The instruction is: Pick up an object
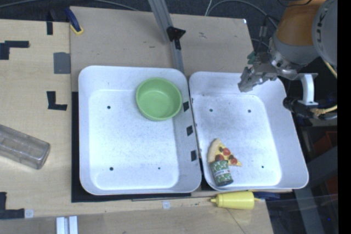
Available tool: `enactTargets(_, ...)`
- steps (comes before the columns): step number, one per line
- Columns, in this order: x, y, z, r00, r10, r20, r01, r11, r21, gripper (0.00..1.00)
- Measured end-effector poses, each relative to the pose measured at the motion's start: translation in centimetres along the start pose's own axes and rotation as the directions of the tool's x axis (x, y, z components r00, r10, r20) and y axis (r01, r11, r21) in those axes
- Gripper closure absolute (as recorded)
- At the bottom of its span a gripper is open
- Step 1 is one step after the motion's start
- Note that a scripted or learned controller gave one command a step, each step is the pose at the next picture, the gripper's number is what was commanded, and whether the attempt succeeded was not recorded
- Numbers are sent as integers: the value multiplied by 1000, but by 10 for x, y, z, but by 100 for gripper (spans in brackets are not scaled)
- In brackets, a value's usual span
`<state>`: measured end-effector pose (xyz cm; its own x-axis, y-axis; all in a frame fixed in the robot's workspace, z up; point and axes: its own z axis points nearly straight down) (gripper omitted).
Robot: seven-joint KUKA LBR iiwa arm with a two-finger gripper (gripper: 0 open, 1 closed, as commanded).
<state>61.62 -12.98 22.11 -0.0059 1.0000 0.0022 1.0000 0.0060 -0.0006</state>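
Nearest the camera, a yellow bottle (236,200) lies on its side on the bench, just outside the front rim of the right bin (285,134). Inside that bin, near its front left corner, a pizza slice (222,152) lies touching a small green can (222,172), which lies on its side; the can's label is too small to read.

At the back of the right bin the gripper (248,80) hangs over the rim and the back part of the floor, pointing down and to the left. It holds nothing and touches no object. Whether it is open or closed cannot be told from this angle. The pizza slice and can lie well apart from it, toward the front, with bare bin floor between.

A green bowl (159,98) sits upright in the left bin (98,134), toward its back right. A grey pole (159,3) slants down to the back edge where the two bins meet. On the bench at far left lies a clear plastic cylinder (22,146), and a blue and yellow clamp (74,22) sits at the back left. No readable writing shows on anything.
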Motion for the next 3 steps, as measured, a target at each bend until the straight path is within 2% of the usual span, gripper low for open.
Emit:
enactTargets(1,44,-9,-6,1000,0,0,0,1000,1,100)
enactTargets(3,156,-25,10,1000,-1,1,1,1000,3,100)
